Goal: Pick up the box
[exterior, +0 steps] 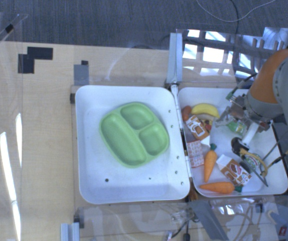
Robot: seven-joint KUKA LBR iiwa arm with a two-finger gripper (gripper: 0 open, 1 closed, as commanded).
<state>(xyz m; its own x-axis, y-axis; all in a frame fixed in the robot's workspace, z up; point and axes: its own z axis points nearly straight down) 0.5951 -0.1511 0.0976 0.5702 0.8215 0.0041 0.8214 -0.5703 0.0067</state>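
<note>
The right bin (279,185) holds three small printed boxes. One brown and white box (198,127) lies near the bin's left wall under a banana (205,109). Below it a flatter white and red box (195,153) rests against the divider. A third box (236,170) lies toward the bin's front right. My gripper (230,113) hangs over the upper middle of this bin, right of the banana and the first box, with a green object (237,127) just beneath it. Nothing shows between its fingers.
Two carrots lie in the right bin, one upright (209,164) and one along the front wall (217,187). The left bin (99,185) holds a green divided plate (134,133). A metal frame (209,54) stands behind the right bin.
</note>
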